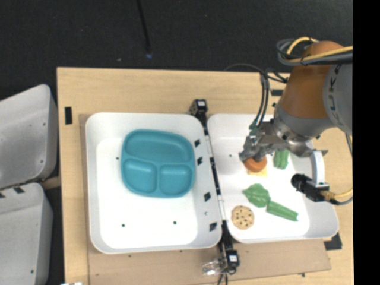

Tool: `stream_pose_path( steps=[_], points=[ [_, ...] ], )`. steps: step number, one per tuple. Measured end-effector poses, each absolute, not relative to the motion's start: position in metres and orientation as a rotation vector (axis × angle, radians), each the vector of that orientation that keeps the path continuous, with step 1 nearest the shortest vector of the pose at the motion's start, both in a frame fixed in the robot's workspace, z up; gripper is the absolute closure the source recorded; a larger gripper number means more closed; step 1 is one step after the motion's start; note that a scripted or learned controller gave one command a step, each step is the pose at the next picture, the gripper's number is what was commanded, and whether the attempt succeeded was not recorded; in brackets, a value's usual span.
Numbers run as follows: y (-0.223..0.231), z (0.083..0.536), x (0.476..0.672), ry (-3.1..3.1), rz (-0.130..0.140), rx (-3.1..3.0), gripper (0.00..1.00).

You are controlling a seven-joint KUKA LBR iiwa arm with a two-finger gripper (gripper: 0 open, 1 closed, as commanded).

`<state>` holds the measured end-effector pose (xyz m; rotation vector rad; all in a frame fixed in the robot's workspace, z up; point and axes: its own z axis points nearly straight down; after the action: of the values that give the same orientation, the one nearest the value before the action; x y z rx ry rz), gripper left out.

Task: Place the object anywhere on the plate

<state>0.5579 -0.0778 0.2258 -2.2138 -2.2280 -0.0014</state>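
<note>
- The orange object [256, 165] is found in the right bin [320, 227], directly under the gripper [254, 155], which is lowered for a grasp.
- Whether the gripper is closed cannot be told.
- The teal plate [158, 162] is set in the left bin [107, 230], well apart, as the target.

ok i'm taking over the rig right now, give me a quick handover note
Pincer: down in the right bin, right over the orange object. A grasp cannot be confirmed from this view.
Things: the teal plate lies in the left bin, with nothing on it. In the right bin lie the orange object, a small green piece beside it, a leafy green item, a long green item and a cookie.
Done: the arm has reached the orange object.
Left: secure a grasp, lift, carry across the divider, set it on the plate.
</note>
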Motion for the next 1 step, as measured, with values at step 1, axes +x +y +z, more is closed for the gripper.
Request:
stream_pose_path(
  steps=[1],
  points=[
    [-0.0198,0.2218,0.5659,-2.229,-0.002,-2.214,1.00]
  ],
)
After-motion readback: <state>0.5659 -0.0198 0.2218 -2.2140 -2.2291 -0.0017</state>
